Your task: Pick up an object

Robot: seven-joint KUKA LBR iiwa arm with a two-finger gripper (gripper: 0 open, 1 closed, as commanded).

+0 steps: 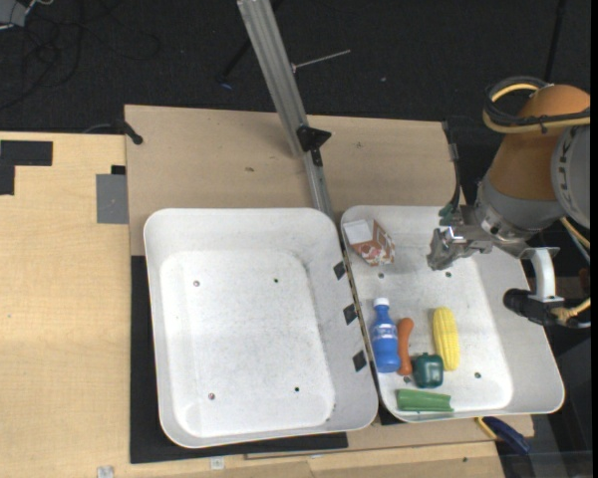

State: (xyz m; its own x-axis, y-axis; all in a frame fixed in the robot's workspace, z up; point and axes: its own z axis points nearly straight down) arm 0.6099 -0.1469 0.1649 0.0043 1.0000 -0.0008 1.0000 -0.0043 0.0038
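Six small items lie in my right bin [518,386]; nearest my claw [441,254], whose spread I cannot tell, the carton [369,242] looks light, crushable, best pinched across its sides.

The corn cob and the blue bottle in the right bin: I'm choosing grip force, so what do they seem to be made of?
The corn cob looks like moulded plastic: uniform bright yellow, with a slight sheen, probably a toy. The blue bottle also seems to be plastic, glossy, with a white cap and a pale label patch. Whether either is hard or soft, the view leaves open.
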